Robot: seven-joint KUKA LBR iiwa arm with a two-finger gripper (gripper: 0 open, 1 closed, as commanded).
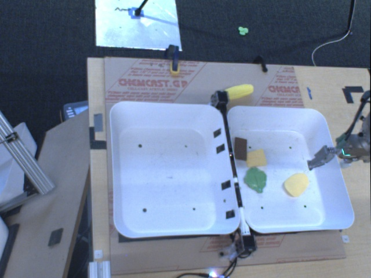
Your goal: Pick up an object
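Observation:
The right bin [324, 126] holds a brown block [240, 148], a yellow cube [257, 158], a green lumpy piece [255, 180] and a pale yellow rounded piece [296, 185]. My gripper [319, 157] reaches in over the right bin's right side, just above and to the right of the pale yellow piece and apart from it. Nothing is visibly held in it.
The left bin [124, 120] sits beside the right one, joined by a black hinge strip [231, 172]. A yellow-handled tool [237, 91] lies on the cardboard behind the bins. A yellow and blue clamp [173, 59] stands at the cardboard's back edge.

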